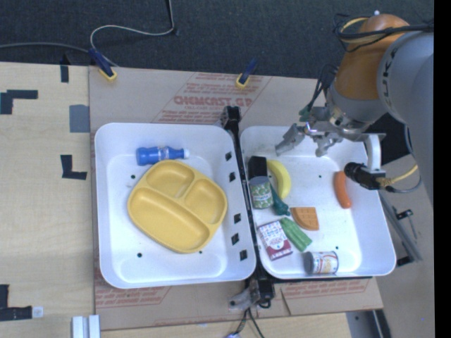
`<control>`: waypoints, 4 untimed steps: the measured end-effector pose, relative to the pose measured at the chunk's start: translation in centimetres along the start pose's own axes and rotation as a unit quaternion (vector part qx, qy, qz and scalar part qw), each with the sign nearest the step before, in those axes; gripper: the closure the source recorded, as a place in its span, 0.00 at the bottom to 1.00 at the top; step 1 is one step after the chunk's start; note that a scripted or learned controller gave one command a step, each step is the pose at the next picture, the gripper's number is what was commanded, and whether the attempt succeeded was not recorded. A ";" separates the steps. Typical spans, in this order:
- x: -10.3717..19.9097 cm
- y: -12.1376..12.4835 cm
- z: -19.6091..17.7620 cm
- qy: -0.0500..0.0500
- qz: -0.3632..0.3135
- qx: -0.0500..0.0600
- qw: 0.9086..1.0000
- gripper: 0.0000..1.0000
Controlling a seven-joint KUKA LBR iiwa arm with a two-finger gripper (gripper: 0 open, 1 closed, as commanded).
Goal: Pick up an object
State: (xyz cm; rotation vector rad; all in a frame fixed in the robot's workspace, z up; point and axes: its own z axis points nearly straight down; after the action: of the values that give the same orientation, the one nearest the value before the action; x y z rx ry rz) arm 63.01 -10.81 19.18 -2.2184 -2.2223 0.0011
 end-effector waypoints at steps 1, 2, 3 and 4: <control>-7.9 1.8 9.9 -0.001 0.001 0.001 1.000 0.00; -7.8 1.9 8.7 -0.001 0.000 -0.001 1.000 1.00; -7.8 1.9 8.7 -0.001 0.000 -0.001 1.000 0.00; -5.9 0.0 10.6 -0.002 0.000 -0.001 1.000 0.00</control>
State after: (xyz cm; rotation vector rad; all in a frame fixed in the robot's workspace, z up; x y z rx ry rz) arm 63.05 -16.68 8.58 -2.2224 -2.2242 0.0017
